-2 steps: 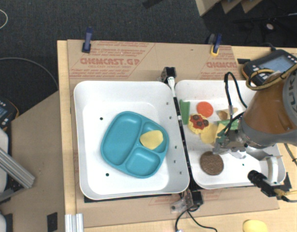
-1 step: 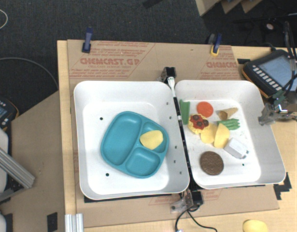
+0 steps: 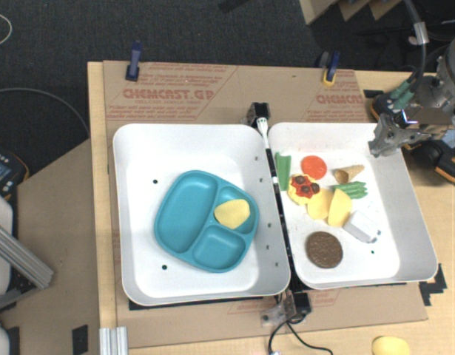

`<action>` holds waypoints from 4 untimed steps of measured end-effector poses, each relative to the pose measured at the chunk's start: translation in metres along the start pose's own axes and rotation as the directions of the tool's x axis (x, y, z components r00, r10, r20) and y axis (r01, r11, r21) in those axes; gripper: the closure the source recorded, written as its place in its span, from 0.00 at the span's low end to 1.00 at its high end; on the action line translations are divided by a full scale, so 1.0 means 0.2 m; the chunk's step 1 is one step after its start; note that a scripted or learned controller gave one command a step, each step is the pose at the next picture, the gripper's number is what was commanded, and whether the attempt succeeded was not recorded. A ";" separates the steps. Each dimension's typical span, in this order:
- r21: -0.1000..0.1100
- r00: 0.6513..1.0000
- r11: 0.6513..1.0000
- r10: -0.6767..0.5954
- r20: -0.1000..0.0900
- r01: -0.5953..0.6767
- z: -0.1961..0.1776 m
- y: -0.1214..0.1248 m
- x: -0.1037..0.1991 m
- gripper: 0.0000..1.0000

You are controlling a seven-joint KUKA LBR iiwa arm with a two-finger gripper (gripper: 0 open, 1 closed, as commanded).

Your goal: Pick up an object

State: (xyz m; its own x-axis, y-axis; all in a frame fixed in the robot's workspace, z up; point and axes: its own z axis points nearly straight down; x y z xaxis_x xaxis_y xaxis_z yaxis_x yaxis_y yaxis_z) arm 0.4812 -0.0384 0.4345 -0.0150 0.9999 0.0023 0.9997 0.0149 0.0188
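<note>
The grey robot gripper (image 3: 382,140) hangs over the back right corner of the right white shallow bin (image 3: 412,257), and whether it's spread or pinching anything honestly can't be made out. The toy food sits bunched toward that bin's left side: a red tomato slice (image 3: 314,166), a green bean pod (image 3: 283,171), a little pizza piece (image 3: 304,188), yellow chunks (image 3: 331,205) and a brown round cookie (image 3: 325,249) nearer the front edge. The left white bin (image 3: 138,272) holds a teal divided plastic plate (image 3: 190,217) with a pale yellow lump (image 3: 232,213) in its right compartment.
</note>
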 end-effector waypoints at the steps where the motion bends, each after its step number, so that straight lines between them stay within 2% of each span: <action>1: 0.010 1.000 1.000 0.007 0.001 -0.007 -0.18 0.00 0.28 1.00; 2: 0.014 1.000 1.000 0.005 0.000 -0.005 -0.26 0.01 0.68 1.00; 3: 0.028 1.000 1.000 0.004 0.003 -0.004 0.14 0.00 1.17 1.00; 4: 0.028 1.000 0.999 0.020 0.007 -0.020 0.50 -0.01 0.95 1.00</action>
State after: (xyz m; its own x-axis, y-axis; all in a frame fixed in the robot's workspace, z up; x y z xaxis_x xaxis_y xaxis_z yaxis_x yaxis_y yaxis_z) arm 0.4784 0.1515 0.3359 0.0052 1.0000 -0.0041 0.9999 -0.0053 -0.0095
